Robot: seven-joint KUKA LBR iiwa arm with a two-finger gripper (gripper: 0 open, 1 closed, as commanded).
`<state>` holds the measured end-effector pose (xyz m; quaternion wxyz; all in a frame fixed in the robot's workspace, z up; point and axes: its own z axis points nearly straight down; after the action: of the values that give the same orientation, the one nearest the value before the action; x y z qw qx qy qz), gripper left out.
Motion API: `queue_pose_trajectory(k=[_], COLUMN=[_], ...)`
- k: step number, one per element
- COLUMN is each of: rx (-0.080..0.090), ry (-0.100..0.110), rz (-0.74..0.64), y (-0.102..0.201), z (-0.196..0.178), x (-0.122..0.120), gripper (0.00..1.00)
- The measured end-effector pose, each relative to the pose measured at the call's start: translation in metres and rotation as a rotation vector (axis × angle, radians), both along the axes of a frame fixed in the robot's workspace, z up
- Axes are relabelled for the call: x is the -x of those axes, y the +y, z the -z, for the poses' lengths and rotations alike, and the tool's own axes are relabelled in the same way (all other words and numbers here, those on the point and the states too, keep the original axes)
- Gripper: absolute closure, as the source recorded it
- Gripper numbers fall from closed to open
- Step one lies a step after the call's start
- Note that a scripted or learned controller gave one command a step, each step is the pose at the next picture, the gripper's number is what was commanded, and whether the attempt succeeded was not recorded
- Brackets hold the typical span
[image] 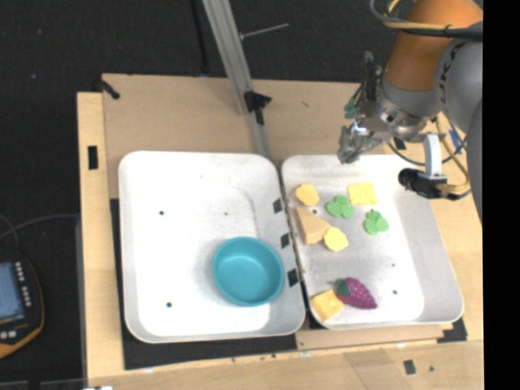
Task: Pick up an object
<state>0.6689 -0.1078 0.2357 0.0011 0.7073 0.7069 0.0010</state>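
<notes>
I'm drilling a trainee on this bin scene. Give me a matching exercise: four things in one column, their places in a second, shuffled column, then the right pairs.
Things:
1. blue bowl
2. purple grapes
3. yellow square
4. claw

Places:
A. near corner of the right bin, beside a yellow block
B. over the far rim of the right bin
C. left bin, near its right side
D. right bin, far half, right of a green piece

Pairs: 1-C, 2-A, 3-D, 4-B
</notes>
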Motion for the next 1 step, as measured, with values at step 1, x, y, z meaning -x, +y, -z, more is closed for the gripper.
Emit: queue_pose_trajectory(k=[1], rx=[-0.001], ry=[0.002], rz=[-0.003], y=[0.0429], z=[-0.0071], x=[0.0001], gripper=[1.00])
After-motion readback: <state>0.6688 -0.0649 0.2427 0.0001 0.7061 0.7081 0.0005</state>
